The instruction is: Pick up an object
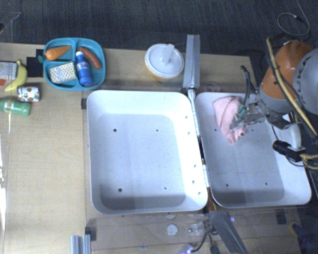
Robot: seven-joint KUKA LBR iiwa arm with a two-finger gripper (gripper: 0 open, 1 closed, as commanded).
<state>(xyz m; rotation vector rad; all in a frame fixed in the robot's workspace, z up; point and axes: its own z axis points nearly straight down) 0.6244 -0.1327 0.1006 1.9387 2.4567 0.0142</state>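
The pink cloth [227, 117] lay crumpled in the right bin [265, 194], near its upper left corner. The gripper [243, 119] sat at the cloth's right edge; whether it was holding anything I could not tell. A good grasp would probably need a thick fold squarely centred before lifting

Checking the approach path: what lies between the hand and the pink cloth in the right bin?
Nothing. In the camera view the hand is right over the pink cloth, its tips at the cloth's right edge, with no gap showing.
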